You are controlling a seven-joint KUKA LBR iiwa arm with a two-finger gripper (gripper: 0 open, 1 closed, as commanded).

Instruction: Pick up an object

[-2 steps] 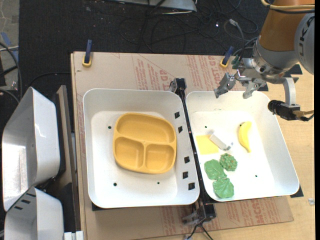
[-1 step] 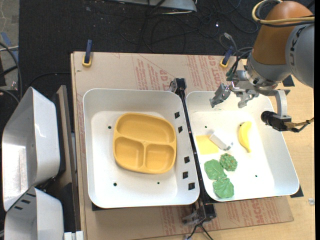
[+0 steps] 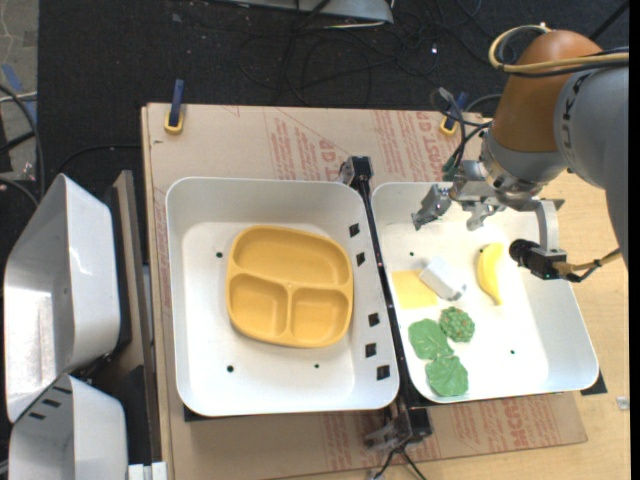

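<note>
Two shallow white bins side by side on a cardboard-covered bench [image 3: 270, 138], split by a dark divider rail with clips. Far left: white containers [image 3: 55, 288], cut off by the frame edge.

Left bin [image 3: 190, 298]: holds one yellow compartment tray [image 3: 290, 286], three sections, lying flat and slightly rotated. Wide bare floor on all sides of the tray; no contact with the bin walls.

Right bin [image 3: 560, 338]: holds six small items, clustered in the left and middle part. Yellow flat square piece [image 3: 410, 290] near the divider wall. Small white block [image 3: 441, 279] overlapping or touching the square's right edge; exact shape hard to make out. Below these, three green leafy pieces: one flat [image 3: 429, 339], one rounded and bumpy [image 3: 458, 324] touching it, one [image 3: 447, 376] near the front wall. Yellow banana [image 3: 489, 272] to the right of the white block, apart from it, standing roughly lengthwise. Bare floor across the right and front-right part of the bin.

Gripper [image 3: 455, 208] above the rear of the right bin, well apart from every item. Fingers [image 3: 431, 210] spread, nothing between them. Wrist and orange band behind it partly hiding the bin's rear wall. Dark fitting with cable at the banana's right, close to its upper end; contact not discernible.
</note>
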